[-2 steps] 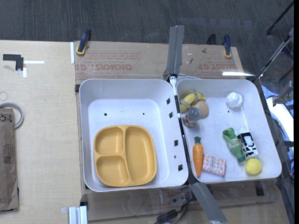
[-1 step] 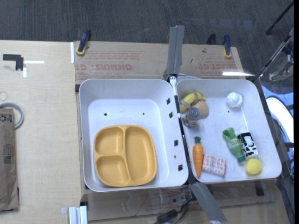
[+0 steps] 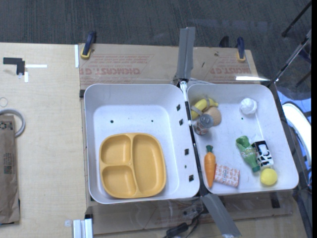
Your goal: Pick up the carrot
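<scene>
Two shallow white bins sit side by side on a pale wooden counter (image 3: 44, 148), seen from above at a slant. A sheet of brown cardboard (image 3: 148, 63) lies under their far edges, held by two blue and yellow clamps.

The left bin (image 3: 99, 98) holds a yellow plate (image 3: 132, 165) with three compartments, set toward the near side.

The right bin (image 3: 233, 128) holds several small things. The carrot (image 3: 210, 166), orange with a green top, lies along the bin's left wall toward the near side, its green end pointing to the far side. Just right of it, touching or nearly so, lies a small pink packet (image 3: 227, 176). Farther right, a green item (image 3: 246, 150) lies against a black and white package (image 3: 262, 154), and a yellow ball (image 3: 268, 177) sits in the near right corner. At the far left of this bin, a banana (image 3: 204, 104), a tan round item (image 3: 213, 116) and a small can (image 3: 201, 127) are bunched together. A white crumpled item (image 3: 248, 105) sits alone toward the far right.

At the counter's left edge lies a brown paper bag (image 3: 9, 167).

No claw can be seen over the bins, so I cannot tell whether it is wide or narrow. The carrot lies free in the bin.
</scene>
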Tool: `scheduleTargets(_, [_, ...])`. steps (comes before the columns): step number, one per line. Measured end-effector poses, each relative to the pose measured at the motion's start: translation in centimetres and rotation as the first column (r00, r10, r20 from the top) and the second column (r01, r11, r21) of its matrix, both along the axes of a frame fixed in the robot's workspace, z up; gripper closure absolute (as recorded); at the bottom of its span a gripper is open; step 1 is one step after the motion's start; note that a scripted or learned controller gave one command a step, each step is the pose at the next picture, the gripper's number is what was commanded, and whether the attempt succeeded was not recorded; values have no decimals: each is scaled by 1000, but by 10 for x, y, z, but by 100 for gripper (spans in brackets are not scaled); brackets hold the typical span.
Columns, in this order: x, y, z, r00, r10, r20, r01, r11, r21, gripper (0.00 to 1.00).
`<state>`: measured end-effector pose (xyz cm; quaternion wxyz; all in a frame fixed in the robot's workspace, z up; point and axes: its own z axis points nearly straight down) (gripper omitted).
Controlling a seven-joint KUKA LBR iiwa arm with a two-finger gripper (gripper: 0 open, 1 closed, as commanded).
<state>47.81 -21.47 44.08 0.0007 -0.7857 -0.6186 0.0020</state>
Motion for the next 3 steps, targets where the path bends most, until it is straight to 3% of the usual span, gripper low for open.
scheduleTargets(1, [-1, -2, -242, 999, 41, 0, -41, 999, 1, 0])
scheduleTargets(2, [19, -2, -142, 999, -42, 2, 42, 999, -1, 0])
scheduleTargets(3, [8, 19, 0, 1000, 3, 1, -3, 1000, -1, 0])
